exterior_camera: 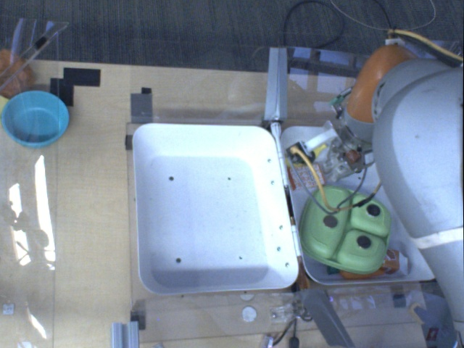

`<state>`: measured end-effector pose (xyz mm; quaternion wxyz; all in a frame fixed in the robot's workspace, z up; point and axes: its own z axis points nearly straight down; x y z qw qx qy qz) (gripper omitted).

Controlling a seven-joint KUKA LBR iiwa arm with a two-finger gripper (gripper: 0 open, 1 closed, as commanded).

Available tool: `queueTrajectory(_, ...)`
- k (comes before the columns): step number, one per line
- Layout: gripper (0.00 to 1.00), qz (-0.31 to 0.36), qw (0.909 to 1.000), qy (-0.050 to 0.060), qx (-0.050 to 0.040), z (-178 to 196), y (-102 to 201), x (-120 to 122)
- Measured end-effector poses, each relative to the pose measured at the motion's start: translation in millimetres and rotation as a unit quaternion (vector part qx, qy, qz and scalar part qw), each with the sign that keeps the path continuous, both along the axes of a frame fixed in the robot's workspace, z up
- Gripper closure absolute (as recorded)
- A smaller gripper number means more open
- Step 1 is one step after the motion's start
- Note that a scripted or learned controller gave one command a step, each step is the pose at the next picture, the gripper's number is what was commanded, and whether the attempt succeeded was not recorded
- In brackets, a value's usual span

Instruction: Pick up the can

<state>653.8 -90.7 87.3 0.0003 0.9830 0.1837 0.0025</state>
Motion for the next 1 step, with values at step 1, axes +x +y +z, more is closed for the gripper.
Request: queueTrajectory(1, 1.00, -0.040, 0.9992, 0.000, 0.0009, -0.1, 5.4, 8.5)
